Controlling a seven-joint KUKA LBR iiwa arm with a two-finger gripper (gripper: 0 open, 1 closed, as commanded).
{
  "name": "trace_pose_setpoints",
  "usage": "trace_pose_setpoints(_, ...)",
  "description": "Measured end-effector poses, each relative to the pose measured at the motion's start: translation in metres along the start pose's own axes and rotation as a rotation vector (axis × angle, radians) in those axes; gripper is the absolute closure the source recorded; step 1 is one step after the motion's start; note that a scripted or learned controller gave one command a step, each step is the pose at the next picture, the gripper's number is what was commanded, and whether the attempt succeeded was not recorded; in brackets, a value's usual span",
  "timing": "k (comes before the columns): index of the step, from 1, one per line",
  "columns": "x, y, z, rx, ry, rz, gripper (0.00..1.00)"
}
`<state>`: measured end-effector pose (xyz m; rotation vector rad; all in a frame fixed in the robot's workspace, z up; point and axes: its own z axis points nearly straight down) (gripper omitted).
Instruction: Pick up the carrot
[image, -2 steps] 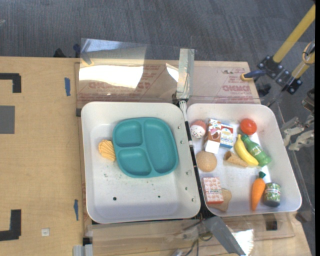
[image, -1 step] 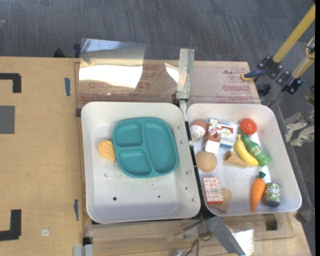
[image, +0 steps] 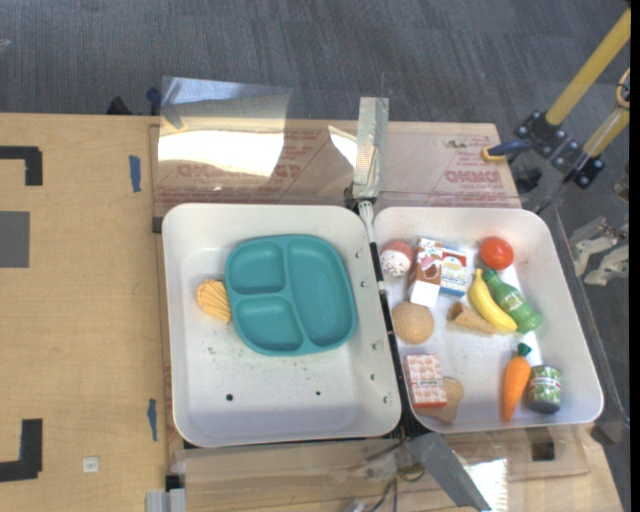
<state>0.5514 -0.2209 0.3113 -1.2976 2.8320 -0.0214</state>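
Two white bins (image: 190, 400) are seated on a brown bench (image: 70, 300); carrot (image: 515, 385) is located at 4 o'clock; grey carpet (image: 300, 40) is noted beyond.

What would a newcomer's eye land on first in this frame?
Probably the teal divided plate in the left bin, with a tan shell-shaped piece at its left edge. Then the crowded right bin: banana, tomato, and the carrot near its front right corner.

An orange carrot (image: 515, 386) (green-topped) is seen beside a yellow banana (image: 489, 302), a red tomato (image: 496, 252) and a green bottle (image: 515, 303); a teal plate (image: 290, 293) is shown in a white bin (image: 190, 380).
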Motion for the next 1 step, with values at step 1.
trace_pose_setpoints(1, -0.002, -0.0016, -0.0119, 0.008, -0.006, 0.003, 1.0)
